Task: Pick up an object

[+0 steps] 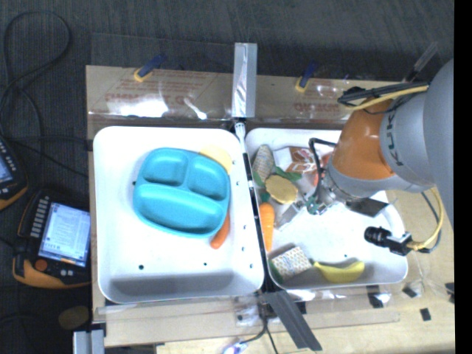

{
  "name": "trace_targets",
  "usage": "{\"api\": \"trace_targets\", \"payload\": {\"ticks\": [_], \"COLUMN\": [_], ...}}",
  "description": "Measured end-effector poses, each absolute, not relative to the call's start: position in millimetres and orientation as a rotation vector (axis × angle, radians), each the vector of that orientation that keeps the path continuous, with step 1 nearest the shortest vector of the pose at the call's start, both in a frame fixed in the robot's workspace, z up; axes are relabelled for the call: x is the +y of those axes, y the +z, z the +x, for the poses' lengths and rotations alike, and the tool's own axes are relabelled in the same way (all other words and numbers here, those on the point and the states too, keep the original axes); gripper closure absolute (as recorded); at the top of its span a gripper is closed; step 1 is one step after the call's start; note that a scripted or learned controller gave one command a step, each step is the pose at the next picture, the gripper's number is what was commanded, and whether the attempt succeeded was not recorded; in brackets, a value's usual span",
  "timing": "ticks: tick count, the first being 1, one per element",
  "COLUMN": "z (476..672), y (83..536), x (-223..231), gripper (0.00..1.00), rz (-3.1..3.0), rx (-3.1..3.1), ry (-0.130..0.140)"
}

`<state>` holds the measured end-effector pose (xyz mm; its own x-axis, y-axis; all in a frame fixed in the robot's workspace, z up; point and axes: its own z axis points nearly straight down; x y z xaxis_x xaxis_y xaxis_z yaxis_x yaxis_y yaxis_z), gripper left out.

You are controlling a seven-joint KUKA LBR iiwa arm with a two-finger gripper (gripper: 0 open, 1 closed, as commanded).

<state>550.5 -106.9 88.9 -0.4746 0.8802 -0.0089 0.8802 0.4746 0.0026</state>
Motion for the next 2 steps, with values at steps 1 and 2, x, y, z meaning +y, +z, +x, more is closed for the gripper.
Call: {"api": "trace_targets", "payload": {"ticks": [1, 2], "z": [601.7, 643.7], "y": [99, 88], "x": [-112, -176], "gripper": [0.00, 0.00], "rz": [1.737, 1.739], "rx": [2.622, 2.645], "ry": [-0.009, -0.023]}}
